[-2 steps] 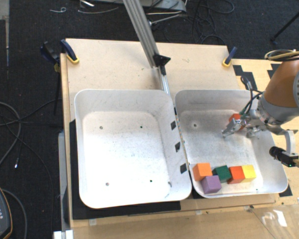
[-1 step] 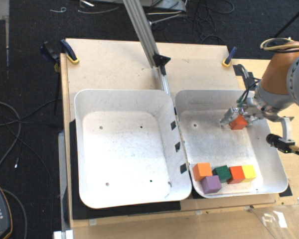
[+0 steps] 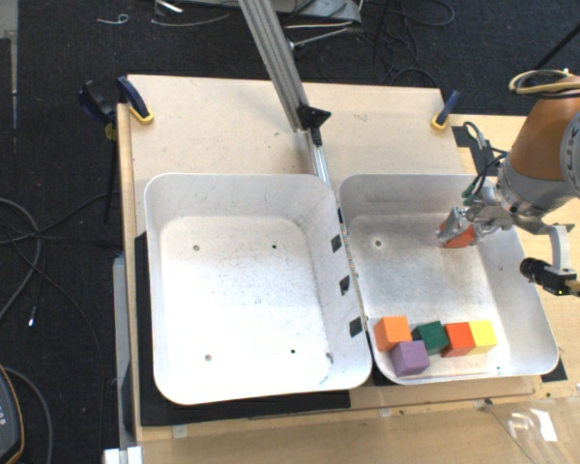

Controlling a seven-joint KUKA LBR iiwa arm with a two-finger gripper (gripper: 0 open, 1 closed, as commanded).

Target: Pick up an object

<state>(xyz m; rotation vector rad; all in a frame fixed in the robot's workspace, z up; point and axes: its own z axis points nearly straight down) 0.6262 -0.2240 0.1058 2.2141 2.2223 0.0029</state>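
My gripper (image 3: 458, 232) hangs over the upper right part of the right bin (image 3: 387, 196), reaching in from the right. A small red block (image 3: 458, 241) shows between its fingertips, and the fingers are shut on it. Along the bin's front edge lie an orange block (image 3: 393, 330), a green block (image 3: 430, 335), a red-orange block (image 3: 459, 337) and a yellow block (image 3: 482, 333) in a row. A purple block (image 3: 410, 357) sits just in front of the orange and green ones.
The left bin (image 3: 174, 191) lies beside the right one, their rims meeting at the middle. A slanted metal bar (image 3: 275, 51) runs from the top down to the bins' junction. Clamps (image 3: 135, 104) grip the board's far corners.
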